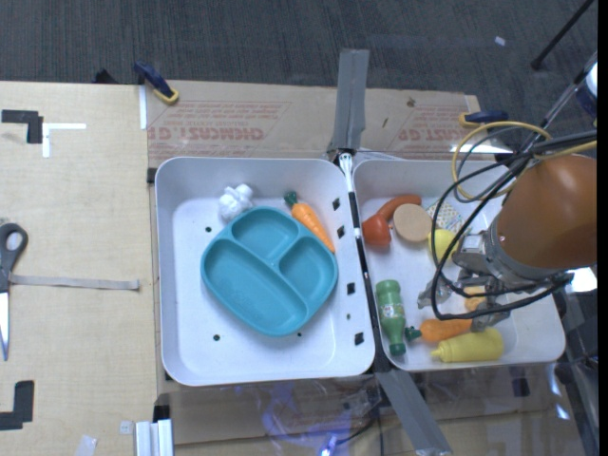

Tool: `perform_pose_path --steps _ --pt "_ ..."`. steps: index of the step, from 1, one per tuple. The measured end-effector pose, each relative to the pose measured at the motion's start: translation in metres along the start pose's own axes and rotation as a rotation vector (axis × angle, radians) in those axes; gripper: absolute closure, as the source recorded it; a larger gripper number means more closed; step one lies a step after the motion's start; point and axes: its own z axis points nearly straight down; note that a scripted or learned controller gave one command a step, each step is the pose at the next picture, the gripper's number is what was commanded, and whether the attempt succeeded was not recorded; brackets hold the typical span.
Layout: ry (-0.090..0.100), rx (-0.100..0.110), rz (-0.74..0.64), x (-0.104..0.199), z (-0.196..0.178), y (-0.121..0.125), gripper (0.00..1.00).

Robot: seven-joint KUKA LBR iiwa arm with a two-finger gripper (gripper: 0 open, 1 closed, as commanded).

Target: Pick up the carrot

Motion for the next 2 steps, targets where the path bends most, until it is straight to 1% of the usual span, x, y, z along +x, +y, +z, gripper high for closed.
perform_pose_path --steps 1,2 --pt "0.014 -0.038 -0.168 0.003 -0.014 0.013 0.00" --pt "0.012 -0.044 -0.284 -0.018 -0.034 0.025 0.00"
